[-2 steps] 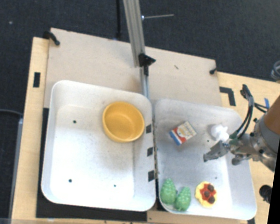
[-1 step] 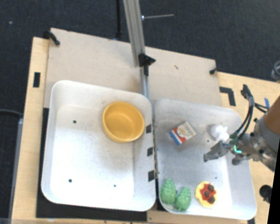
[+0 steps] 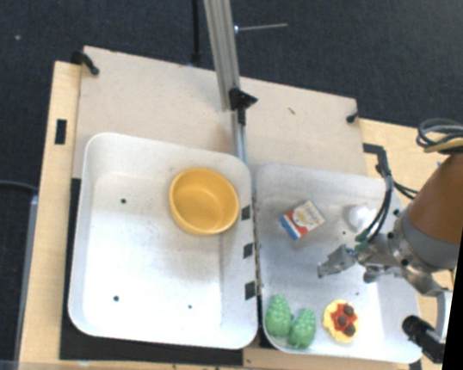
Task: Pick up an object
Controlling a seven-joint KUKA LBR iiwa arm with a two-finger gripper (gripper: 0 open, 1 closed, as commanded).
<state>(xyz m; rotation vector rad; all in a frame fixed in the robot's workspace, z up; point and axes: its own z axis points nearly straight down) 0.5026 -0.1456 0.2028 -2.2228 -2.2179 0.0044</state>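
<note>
You see the fingers (image 3: 337,263) low in the right bin (image 3: 319,185); their opening can't be told. Carton (image 3: 302,219) at their 10 o'clock, yellow toy (image 3: 342,320) at 5, bowl (image 3: 204,201) in left bin (image 3: 110,291).

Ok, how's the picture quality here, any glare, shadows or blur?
Camera view: even, soft light; the white bins look washed out with faint shadows; the yellow bowl is fairly sharp; the gripper is soft and blurry, and the small white object near it blends into the bin.
</note>
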